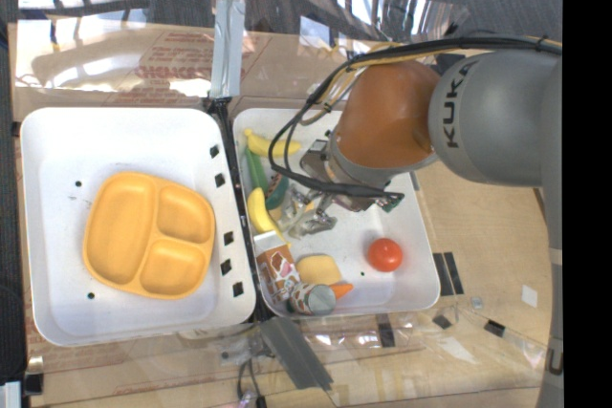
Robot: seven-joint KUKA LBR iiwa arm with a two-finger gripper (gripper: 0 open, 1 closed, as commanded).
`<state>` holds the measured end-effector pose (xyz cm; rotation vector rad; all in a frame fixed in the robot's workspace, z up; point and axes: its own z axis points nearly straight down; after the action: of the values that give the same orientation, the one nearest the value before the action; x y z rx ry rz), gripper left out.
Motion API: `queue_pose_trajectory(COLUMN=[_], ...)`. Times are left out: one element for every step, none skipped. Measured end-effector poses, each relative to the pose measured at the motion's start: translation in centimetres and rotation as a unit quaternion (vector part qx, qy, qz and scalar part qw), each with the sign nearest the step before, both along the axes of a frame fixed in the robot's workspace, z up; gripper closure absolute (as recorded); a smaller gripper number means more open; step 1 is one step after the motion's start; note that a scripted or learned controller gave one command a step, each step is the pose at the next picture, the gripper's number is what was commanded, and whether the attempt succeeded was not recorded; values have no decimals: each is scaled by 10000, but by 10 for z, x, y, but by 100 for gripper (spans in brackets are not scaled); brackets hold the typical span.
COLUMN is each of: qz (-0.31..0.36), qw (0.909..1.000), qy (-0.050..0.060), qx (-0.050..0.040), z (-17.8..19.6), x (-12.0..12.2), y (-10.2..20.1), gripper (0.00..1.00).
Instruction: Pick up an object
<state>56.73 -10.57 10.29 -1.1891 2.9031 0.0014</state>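
Arm (421, 124) hides right bin (411, 248) middle — green item (258, 175) partly covered.

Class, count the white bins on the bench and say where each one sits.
2. The left bin holds a yellow tray. The right bin sits beside it, under the arm, holding the small objects.

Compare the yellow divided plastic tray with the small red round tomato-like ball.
The yellow divided plastic tray lies in the left white bin; the small red round ball lies in the right white bin. The tray is far larger, flat and split into three compartments; the ball is compact and rounded. The tray sits alone; the ball shares its bin with other items. Both rest free of the arm.
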Motion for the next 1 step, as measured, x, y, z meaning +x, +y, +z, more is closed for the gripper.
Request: queue_pose_trajectory(qz=[267], qw=[9996], qy=[-34], qx=[-13], z=[94], x=[92], y=[40], gripper=[100])
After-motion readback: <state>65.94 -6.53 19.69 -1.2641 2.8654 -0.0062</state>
